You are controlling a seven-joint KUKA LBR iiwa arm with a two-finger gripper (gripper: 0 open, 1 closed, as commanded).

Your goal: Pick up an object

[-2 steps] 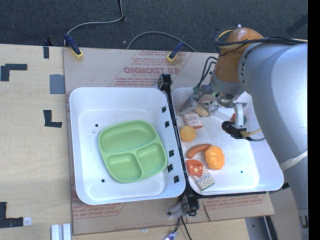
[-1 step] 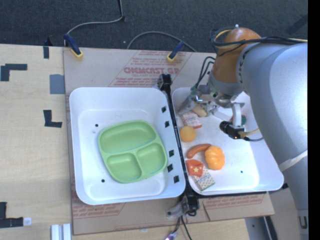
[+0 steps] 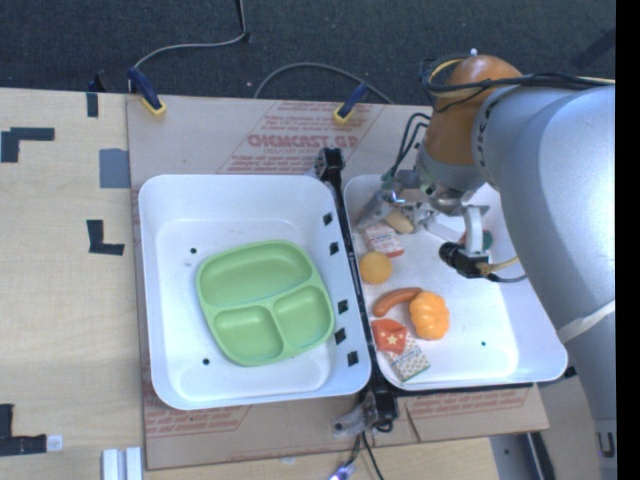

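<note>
In the camera view my gripper (image 3: pixel 398 211) is low over the far left corner of the right bin (image 3: pixel 500 343). Just below it lies a small white and red packet (image 3: pixel 383 239), with a tan piece (image 3: pixel 401 222) right at the gripper's tip. Whether the gripper touches either one is unclear. Nearer the front lie a yellow ball (image 3: pixel 375 267), an orange-red sausage (image 3: pixel 397 299), an orange pumpkin-shaped toy (image 3: pixel 429 315), a red piece (image 3: pixel 389 337) and a patterned packet (image 3: pixel 410 362).
The left bin (image 3: pixel 165 268) holds a green divided plate (image 3: pixel 264 301). The arm's grey body and orange band (image 3: pixel 470 78) cover the right side of the right bin. Black clips line the wall between the bins (image 3: pixel 345 258). Cables run behind the bench.
</note>
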